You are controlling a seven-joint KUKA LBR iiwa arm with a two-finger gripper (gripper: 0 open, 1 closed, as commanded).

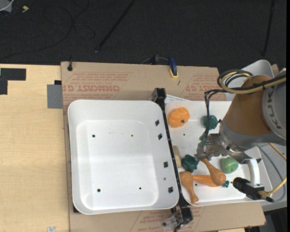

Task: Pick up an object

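Teal toy (189, 163) just below fingers (203, 151)

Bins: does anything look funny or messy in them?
Nothing looks spilled or broken. All the toys are crowded into the right bin: an orange pepper, a green ball and a carrot. The end effector hangs over them.

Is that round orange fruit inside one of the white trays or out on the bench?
Inside. The orange fruit lies in the right tray, near its top left corner, close to the divider between the trays.
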